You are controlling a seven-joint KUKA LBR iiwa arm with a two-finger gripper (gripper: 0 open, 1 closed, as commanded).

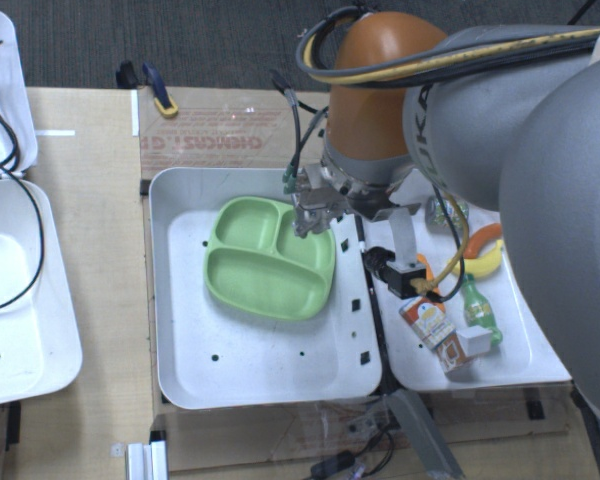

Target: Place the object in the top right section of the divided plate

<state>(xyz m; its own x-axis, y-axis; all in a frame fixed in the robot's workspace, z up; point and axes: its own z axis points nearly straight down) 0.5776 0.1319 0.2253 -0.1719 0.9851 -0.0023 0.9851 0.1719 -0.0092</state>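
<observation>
Centre frame: my claw (310,216) hangs over the green divided plate's (270,273) upper-right section, positioned for the drop; whether it's clenched, I cannot tell.

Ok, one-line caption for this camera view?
Arm's gripper poised over green divided plate's top right section, in the left bin.

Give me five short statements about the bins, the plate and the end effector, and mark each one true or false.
1. The green divided plate lies in the left bin. True.
2. The end effector hangs over the plate's top right section. True.
3. The plate is red. False: it is green.
4. The small green bottle lies on the plate. False: it lies in the right bin.
5. The carton lies in the right bin. True.
</observation>
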